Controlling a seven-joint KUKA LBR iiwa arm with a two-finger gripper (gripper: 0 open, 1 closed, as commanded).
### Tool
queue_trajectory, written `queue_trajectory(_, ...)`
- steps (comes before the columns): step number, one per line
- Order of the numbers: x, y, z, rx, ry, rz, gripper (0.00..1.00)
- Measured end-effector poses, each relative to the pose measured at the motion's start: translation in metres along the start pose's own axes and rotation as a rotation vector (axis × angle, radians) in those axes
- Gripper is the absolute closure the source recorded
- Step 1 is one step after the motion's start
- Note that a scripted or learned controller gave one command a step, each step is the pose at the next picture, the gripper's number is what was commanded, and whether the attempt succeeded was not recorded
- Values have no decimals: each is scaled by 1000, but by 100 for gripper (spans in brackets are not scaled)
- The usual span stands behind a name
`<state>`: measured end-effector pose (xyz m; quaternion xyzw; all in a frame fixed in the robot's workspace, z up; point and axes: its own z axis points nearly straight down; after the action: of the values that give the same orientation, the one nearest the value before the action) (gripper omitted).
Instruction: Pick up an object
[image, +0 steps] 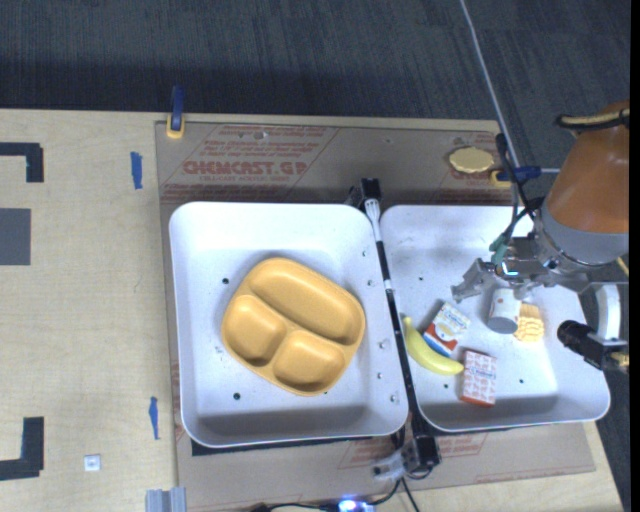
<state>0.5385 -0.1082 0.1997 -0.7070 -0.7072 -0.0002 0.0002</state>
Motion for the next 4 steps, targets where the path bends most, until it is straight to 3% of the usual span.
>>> queue_trajectory(1,-40,-1,97,-6,-2,0,0)
queue_trajectory(2,-7,-55,111,-13,-3,2,0)
queue_trajectory(3,-7,-53,99,-21,-6,1,100)
queue_trajectory(4,-8,-53,99,-21,-6,1,0)
